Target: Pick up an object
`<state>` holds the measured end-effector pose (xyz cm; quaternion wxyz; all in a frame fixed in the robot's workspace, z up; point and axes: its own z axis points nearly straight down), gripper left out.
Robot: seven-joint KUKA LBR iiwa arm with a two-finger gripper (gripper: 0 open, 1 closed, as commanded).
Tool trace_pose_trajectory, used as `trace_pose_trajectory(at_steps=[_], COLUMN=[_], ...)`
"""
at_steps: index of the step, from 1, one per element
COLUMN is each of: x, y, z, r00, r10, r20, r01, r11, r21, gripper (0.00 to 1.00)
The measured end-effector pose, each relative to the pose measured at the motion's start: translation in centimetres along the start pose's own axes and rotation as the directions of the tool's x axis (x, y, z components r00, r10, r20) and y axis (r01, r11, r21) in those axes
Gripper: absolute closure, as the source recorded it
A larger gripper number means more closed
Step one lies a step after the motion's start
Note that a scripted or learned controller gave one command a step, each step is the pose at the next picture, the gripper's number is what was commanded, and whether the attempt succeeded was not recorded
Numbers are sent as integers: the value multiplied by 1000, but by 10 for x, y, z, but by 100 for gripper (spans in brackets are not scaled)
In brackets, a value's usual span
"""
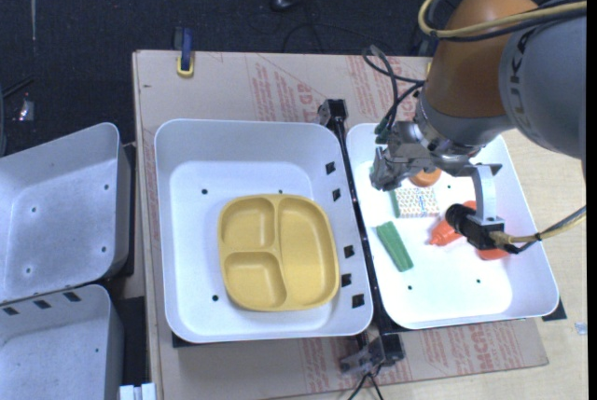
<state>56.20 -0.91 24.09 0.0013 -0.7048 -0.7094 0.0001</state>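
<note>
The bench point(242, 76) is a board with red print, set on a dark speckled floor strewn with cables. Two white bins sit on it. The left bin point(187, 156) holds a yellow divided plate point(278, 251). The right bin point(522, 296) holds a green block point(395, 246) just right of the divider, an orange object point(446, 234) further right, and a small patterned white block point(416, 200) between and above them. The arm point(485, 53) leans in over the right bin. Its gripper point(399, 167) hangs just above the patterned block; grip state cannot be determined.
</note>
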Motion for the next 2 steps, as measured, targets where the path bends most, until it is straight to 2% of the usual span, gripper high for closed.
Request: trace_pose_trajectory(at_steps=[1, 2], x=[51, 105], y=[-9, -24], z=[13, 2], r00=[1000, 1000], r10=[-1, -2], r20=[0, -1], r01=[1, 2], r11=[1000, 1000], r21=[1, -2], gripper=[100, 100])
